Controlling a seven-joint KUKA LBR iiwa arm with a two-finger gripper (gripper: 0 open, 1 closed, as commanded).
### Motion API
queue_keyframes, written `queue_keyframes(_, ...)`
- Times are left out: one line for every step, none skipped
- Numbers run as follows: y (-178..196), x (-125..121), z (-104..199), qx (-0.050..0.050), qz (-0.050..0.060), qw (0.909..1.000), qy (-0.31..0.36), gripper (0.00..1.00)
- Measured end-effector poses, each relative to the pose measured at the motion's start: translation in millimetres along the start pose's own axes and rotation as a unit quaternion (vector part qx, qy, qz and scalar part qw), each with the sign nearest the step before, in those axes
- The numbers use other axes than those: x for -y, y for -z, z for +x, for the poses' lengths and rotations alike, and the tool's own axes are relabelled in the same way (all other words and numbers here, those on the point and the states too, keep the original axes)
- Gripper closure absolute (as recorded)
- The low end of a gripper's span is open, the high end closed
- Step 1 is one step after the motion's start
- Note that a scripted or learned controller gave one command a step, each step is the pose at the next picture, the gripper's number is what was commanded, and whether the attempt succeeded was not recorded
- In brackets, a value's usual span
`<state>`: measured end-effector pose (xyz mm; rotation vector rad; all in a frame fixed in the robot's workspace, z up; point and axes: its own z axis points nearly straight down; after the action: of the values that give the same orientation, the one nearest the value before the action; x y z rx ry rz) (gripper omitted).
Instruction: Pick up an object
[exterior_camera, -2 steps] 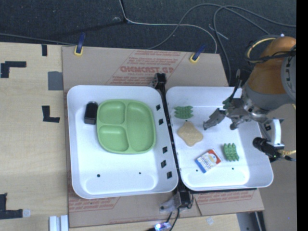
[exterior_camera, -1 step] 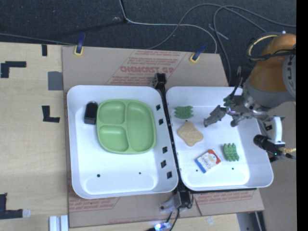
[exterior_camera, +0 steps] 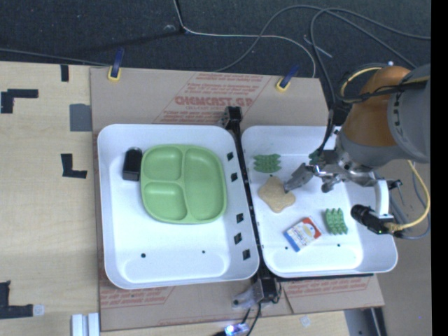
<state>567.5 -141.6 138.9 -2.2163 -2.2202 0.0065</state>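
Camera view: end effector (exterior_camera: 292, 183) over right bin (exterior_camera: 374, 261), fingers slightly apart, nothing between them, tips just beside tan sponge-like piece (exterior_camera: 277, 195) at its 2 o'clock. Green ridged block (exterior_camera: 267, 163) at 12 o'clock of the tan piece; second green block (exterior_camera: 335, 221) and red-blue packet (exterior_camera: 302, 233) toward 4–5 o'clock. Left bin (exterior_camera: 115, 257): green divided plate (exterior_camera: 184, 183), black block (exterior_camera: 131, 164) at its 9 o'clock.

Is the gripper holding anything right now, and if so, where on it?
Nothing is held. The gripper hangs just right of the tan sponge-like piece in the right bin, with no object between its fingers.
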Motion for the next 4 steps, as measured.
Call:
queue_keyframes(-51.8,-0.5,0.3,0.001,-0.003,1.0000,-0.001,0.00)
queue_keyframes(-38.3,-1.9,1.6,0.000,-0.004,1.0000,0.001,1.00)
queue_keyframes(25.2,-2.4,2.8,0.001,-0.006,1.0000,0.000,1.00)
queue_keyframes(67.7,-3.4,3.2,0.001,-0.005,1.0000,0.000,1.00)
